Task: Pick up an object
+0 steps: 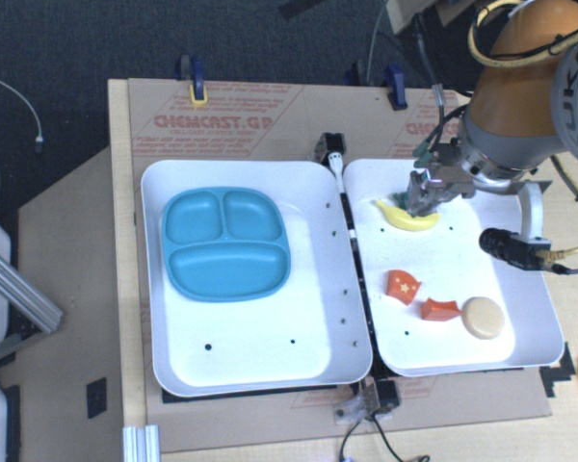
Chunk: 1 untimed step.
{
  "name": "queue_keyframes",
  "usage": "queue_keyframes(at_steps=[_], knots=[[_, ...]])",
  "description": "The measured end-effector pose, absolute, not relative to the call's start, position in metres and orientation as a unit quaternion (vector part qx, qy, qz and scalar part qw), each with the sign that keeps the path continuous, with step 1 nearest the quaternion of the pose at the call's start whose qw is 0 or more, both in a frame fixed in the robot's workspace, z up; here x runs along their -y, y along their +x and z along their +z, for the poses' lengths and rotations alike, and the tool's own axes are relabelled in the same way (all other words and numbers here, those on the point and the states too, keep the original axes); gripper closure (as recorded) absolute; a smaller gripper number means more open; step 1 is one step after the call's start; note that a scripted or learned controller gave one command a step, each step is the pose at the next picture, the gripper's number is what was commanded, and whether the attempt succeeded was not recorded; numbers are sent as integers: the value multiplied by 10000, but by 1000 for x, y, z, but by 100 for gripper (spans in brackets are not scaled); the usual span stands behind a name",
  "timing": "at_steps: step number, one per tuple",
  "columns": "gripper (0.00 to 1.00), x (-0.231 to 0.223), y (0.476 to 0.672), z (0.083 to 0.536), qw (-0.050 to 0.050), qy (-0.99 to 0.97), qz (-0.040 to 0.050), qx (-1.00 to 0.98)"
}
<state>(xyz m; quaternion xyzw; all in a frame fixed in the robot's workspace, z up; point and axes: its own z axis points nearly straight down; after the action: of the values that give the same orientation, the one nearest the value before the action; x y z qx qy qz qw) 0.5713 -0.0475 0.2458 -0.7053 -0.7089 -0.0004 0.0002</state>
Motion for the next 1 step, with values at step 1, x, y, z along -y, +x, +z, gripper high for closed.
queue_keyframes(at_steps=[1], knots=[[100,-4,570,251,-2,-7048,-14,7094]])
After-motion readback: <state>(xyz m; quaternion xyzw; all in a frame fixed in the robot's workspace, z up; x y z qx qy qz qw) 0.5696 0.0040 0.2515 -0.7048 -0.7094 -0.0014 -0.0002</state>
